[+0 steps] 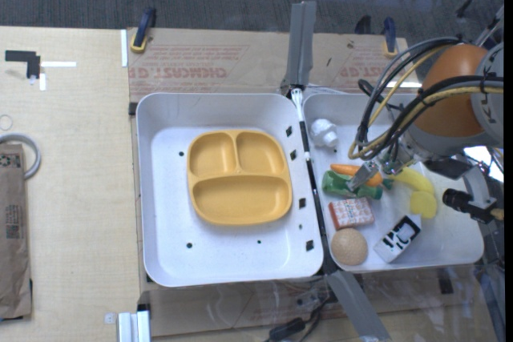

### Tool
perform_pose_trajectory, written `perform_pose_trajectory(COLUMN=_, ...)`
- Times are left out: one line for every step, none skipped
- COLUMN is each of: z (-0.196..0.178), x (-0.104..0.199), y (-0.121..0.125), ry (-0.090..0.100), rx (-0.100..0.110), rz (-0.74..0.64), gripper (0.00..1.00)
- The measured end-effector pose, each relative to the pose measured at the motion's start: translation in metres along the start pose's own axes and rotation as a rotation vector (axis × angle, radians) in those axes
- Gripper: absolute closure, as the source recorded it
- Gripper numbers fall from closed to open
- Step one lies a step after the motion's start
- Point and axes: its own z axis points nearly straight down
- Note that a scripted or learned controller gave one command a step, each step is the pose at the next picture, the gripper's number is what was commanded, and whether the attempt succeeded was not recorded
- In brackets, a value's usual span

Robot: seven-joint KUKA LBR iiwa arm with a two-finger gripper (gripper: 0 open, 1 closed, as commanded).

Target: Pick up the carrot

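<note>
Two bins | left bin: yellow plate | right bin: carrot | jaws state unclear

Both bins are white. Left of the divider, a mustard-yellow sectioned plate. Right of it: an orange carrot with green leaves, a yellow banana, a tan ball, and a black-and-white patterned box.

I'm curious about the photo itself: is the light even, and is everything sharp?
Camera view: soft, even light, with faint shadows under the yellow divided plastic plate; bright glare on the right white bin's far right edge beside the arm; the small orange carrot and the tool look slightly blurry, too small for fine detail.
</note>
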Motion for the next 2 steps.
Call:
perform_pose_trajectory(z=-0.008, x=-0.027, y=0.034, ry=0.003, rx=0.008, rz=0.364, gripper=0.00)
perform_pose_trajectory(z=-0.073, x=-0.049, y=0.018, ry=0.003, rx=0.009, rz=0.308, gripper=0.00)
